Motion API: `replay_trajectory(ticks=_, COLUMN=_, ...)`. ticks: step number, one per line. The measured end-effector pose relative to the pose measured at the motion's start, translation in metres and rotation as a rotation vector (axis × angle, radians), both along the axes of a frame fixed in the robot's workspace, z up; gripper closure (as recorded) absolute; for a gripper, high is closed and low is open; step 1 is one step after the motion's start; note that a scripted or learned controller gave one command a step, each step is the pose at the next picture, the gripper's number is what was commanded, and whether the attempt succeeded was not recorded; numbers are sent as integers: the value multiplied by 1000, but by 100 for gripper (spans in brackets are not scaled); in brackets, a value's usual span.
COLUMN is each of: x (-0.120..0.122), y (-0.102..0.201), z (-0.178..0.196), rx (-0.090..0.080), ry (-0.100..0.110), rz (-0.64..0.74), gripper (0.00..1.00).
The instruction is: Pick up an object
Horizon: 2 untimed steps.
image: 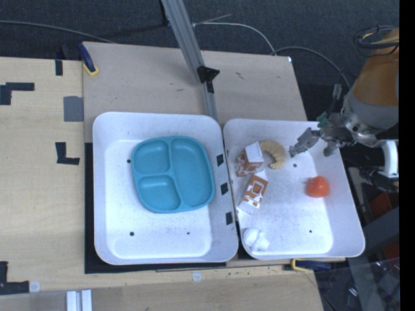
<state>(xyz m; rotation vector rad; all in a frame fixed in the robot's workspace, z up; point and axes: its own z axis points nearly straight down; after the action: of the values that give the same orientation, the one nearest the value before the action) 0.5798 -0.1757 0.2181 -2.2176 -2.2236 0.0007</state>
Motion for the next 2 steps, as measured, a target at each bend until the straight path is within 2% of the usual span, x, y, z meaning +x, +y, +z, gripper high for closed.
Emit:
replay_trajectory(ticks=1, x=0, y=0, z=0, rx=0, ry=0, rz=0, gripper=0)
replay_trajectory(ticks=2, x=-11, y=-2, z=-51, rx=0, ry=5, rz=-2, gripper=0)
